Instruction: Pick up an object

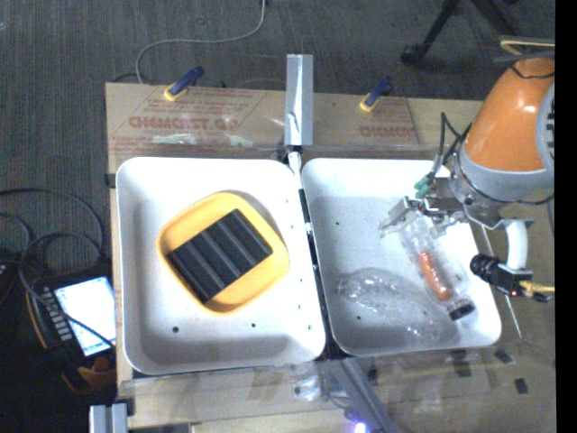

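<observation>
The gripper (416, 213), its grip state impossible to tell, hangs over the right white bin (361, 183), just above a clear plastic bottle with orange contents (435, 273), seemingly positioned for a pick.
</observation>
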